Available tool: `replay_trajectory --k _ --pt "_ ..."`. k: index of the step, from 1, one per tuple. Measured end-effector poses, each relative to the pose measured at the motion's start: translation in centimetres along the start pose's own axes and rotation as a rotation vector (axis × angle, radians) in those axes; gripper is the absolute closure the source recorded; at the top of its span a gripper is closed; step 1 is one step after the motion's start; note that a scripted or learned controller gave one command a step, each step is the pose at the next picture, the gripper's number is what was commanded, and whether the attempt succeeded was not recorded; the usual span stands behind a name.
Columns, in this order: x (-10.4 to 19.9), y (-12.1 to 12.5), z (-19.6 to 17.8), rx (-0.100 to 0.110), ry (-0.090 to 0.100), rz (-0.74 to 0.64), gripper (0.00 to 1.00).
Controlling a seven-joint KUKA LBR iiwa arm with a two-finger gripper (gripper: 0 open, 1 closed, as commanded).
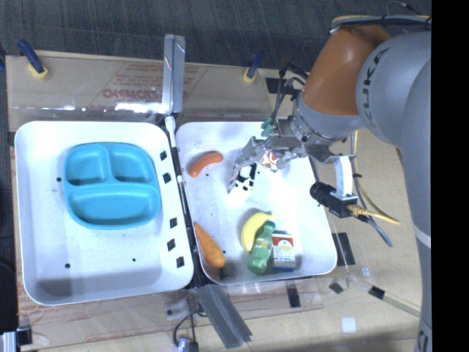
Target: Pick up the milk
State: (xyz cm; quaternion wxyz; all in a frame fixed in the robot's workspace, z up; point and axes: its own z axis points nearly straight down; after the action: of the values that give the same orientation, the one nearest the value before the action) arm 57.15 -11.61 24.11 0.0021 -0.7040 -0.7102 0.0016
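Lying tilted near the middle of the right bin (311, 259), the milk (244, 176), a small carton with black cow patches on white, sat at about the bin's twelve o'clock from centre, with bare white floor around its lower and left sides. The gripper (258, 155) hung right over the carton's upper end, its fingers spread on either side of the carton's top; whether they actually pinched the carton could not be told, and the carton appeared to rest on the bin floor. A small red-and-white item (272, 160) lay just beside the gripper at its three o'clock. At the milk's nine o'clock, a sausage (204, 162) lay apart from it, near the bin's left wall. Toward six o'clock, well apart from the milk, a banana (253, 228) touched a green bottle (261, 251), and a small red-and-white box (283, 250) stood against the bottle close to the bin's lower rim. A carrot (209, 247) lay along the left wall at the bin's seven o'clock. The broadest free floor ran between the milk and the banana cluster, and along the right wall. The left bin (29, 218) held a blue divided plate (112, 183) in its upper half, with open floor beneath. The grey arm (388, 64) entered at three o'clock.
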Motion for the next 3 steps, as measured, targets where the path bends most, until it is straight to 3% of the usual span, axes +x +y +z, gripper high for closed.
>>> replay_trajectory --k 1,2,3 --pt "-2.6 2.5 7.9 -0.001 0.0 -0.143 0.0" --pt "-4.4 4.8 14.9 -0.002 0.0 -0.192 0.0" --pt "-4.4 4.9 13.9 -0.002 -0.001 -0.197 1.0"
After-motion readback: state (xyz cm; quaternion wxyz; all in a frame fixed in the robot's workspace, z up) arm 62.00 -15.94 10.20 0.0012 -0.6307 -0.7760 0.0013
